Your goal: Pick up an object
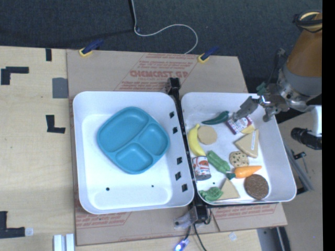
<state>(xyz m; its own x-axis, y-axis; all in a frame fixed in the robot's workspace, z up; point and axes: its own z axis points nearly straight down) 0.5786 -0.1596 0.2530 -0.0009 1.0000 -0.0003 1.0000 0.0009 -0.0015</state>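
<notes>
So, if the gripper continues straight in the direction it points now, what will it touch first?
The gripper slants down and left into the right bin. The first thing in that line looks like the small red-and-white packet just below its tip, next to the dark green pepper. The single view leaves its height above the packet unclear.

smooth blue plastic tray [133,139], matt cardboard [152,72]

Divided tray [133,139] in left bin [84,156]; toy foods, perhaps a banana [195,140], in right bin [277,156].
</notes>
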